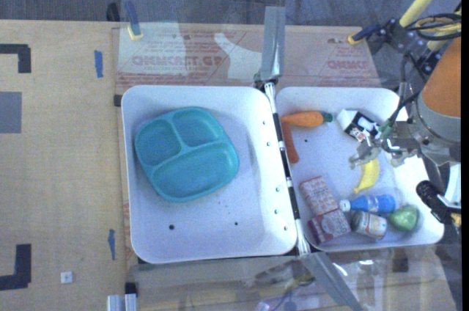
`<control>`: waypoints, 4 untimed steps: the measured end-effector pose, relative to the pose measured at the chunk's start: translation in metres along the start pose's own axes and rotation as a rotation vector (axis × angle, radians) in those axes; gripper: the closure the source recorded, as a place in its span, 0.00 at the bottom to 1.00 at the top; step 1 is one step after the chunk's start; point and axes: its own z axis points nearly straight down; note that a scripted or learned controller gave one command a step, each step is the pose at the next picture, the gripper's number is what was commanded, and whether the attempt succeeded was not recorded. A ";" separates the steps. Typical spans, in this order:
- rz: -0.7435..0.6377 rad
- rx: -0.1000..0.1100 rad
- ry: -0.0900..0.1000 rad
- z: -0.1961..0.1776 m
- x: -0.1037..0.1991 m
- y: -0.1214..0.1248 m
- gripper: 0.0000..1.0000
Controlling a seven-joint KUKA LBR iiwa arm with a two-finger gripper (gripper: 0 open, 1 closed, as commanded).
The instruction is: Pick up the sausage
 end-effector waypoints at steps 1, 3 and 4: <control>0.298 -0.002 -0.001 0.064 0.038 0.052 0.00; 0.527 0.000 -0.001 0.020 0.049 0.039 0.00; 0.490 0.002 0.000 0.091 0.036 0.054 0.00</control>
